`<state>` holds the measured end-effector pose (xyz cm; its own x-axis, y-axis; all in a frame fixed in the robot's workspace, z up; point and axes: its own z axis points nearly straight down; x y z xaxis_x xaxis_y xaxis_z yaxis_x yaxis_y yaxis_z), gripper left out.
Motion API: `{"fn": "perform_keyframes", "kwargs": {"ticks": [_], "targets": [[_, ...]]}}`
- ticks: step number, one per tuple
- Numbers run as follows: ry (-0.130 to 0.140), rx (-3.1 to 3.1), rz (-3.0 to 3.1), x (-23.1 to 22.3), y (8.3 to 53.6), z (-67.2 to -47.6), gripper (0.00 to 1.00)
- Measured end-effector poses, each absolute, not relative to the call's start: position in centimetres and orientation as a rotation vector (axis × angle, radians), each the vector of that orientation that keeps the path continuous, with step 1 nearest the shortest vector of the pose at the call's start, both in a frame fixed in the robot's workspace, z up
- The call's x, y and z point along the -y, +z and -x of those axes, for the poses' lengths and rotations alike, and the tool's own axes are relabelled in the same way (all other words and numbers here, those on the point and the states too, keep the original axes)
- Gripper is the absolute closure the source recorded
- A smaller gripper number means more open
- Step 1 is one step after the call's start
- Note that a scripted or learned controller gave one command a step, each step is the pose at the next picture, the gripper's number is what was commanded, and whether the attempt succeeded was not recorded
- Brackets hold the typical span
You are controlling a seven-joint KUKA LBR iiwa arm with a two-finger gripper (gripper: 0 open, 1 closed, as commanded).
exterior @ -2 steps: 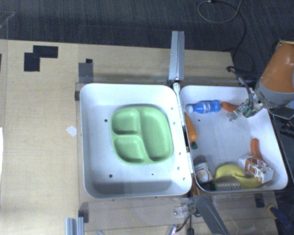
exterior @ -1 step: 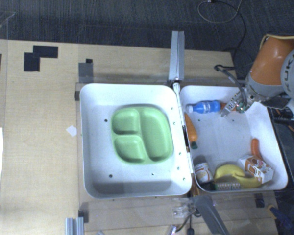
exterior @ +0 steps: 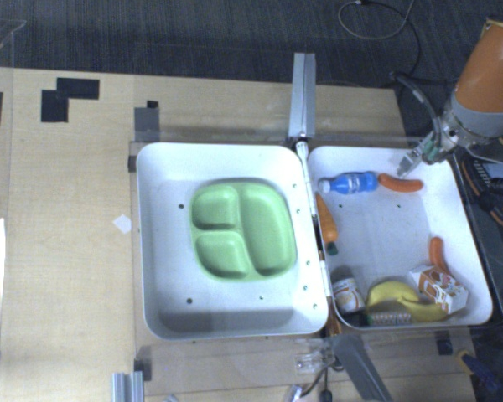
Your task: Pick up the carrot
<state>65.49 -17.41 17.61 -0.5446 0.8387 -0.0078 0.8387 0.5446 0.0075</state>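
Camera view looks down on a pale wooden desk (exterior: 59, 249) that carries two shallow white plastic bins side by side. In the left white bin (exterior: 163, 308) lies a light green plastic tray (exterior: 241, 229) with three compartments, set near the bin's middle.

The right white bin (exterior: 386, 233) holds the loose things. A slim orange carrot with a dark green tip (exterior: 326, 223) lies right along this bin's left wall, about midway down it, running lengthwise with the wall and its dark tip toward the near edge. A small clear bottle with a blue label (exterior: 350, 182) lies on its side near the bin's far left corner. Just beside it, toward the far right corner, lies an orange-red sausage (exterior: 401, 184). A second, shorter orange-red sausage (exterior: 438, 254) lies by the right wall. Along the near wall sit a small round can (exterior: 345, 293), a yellow banana (exterior: 400, 298) and a small white and red carton (exterior: 440, 287), the carton near the right corner.

A grey arm with an orange band (exterior: 486, 74) reaches in over the far right corner of the right bin. Its gripper (exterior: 415, 159) hangs just above the sausage at the far wall, well apart from the carrot. I cannot tell how the gripper is set, and nothing visible is held in it.
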Motion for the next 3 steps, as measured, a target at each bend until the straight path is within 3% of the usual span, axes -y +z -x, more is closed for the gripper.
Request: {"fn": "perform_keyframes", "kwargs": {"ticks": [1,2,3], "targets": [[0.007,-2.614,-1.721,18.0,10.9,-67.0,1.00],[0.025,-2.277,-2.128,18.3,10.3,-67.8,1.00],[0.006,-2.385,-2.030,20.5,18.1,-67.1,1.00]]}}
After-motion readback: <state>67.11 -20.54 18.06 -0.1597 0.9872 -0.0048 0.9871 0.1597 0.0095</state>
